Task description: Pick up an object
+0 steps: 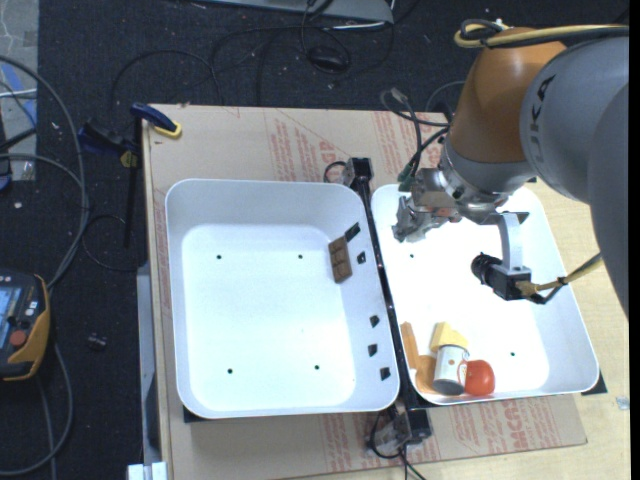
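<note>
My gripper (410, 224) hangs over the back left part of the right bin (560, 268), close to the divider between the bins. Under it the bin floor is bare. Near the right bin's front edge lie an orange stick (411, 354), a yellow and white can-like object (449, 356) and a red ball (481, 377), packed close together. A brown bar (341, 259) leans against the right wall of the left bin (200, 268).
A black fitting with a cable (505, 276) hangs from the arm over the middle of the right bin. Small black clips (377, 346) sit along the left bin's right wall. Cables and a yellow-handled clamp (155, 120) lie beyond the bench's back left corner.
</note>
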`<state>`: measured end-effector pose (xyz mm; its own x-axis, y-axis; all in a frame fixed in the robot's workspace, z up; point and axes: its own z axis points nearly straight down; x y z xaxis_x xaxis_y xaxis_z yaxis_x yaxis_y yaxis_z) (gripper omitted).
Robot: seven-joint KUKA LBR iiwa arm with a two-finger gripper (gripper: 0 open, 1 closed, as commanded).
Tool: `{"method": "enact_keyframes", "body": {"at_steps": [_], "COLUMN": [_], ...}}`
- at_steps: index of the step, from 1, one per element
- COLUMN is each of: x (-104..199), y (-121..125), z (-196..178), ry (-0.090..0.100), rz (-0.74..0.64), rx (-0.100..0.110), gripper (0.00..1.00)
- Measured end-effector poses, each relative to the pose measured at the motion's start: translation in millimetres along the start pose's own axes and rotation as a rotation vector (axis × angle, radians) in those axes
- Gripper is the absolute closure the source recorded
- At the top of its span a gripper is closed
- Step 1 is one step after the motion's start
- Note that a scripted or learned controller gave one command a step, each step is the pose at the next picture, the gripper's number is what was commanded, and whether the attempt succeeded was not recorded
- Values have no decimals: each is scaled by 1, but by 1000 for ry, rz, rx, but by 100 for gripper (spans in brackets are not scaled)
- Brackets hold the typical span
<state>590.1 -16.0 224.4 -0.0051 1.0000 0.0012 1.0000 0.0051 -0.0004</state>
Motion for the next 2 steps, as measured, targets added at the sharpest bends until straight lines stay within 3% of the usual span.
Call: {"method": "enact_keyframes", "body": {"at_steps": [2], "x": [108], "y": [30], "z": [-19], "ry": [0], "rz": [1], "rx": [-2], "gripper": [100]}}
